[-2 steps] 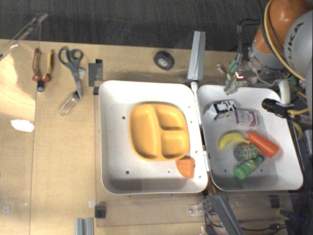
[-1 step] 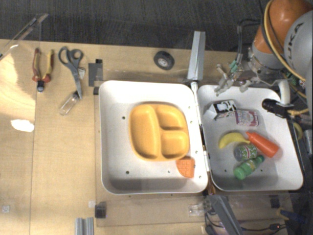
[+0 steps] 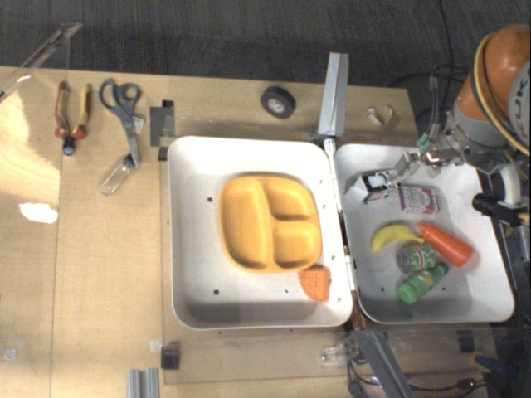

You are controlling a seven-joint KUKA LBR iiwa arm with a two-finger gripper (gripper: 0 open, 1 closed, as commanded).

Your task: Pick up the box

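The bench point(image 3: 83, 288) carried two shallow white bins side by side. The left bin point(image 3: 195, 297) held a yellow divided tray point(image 3: 270, 220) near its middle, with a small orange waffle-textured piece point(image 3: 315, 283) just beside the tray's lower right corner. The right bin point(image 3: 489, 305) held the box point(image 3: 417, 198), a small white and purple carton lying flat in the bin's upper half. Below it lay a yellow banana point(image 3: 393, 236), an orange carrot point(image 3: 446, 244), a small can point(image 3: 416, 258) and a green bottle point(image 3: 419, 284), clustered close together. The arm point(image 3: 502, 81) reached in from the right, and its tool point(image 3: 377, 185) sat low in the right bin's upper left part, just beside the box's left end. Whether the tool was released or clenched could not be told, and the box was not seen within it. Scissors point(image 3: 124, 110), pliers point(image 3: 70, 114) and a tape roll point(image 3: 278, 101) lay on the bench above the bins.
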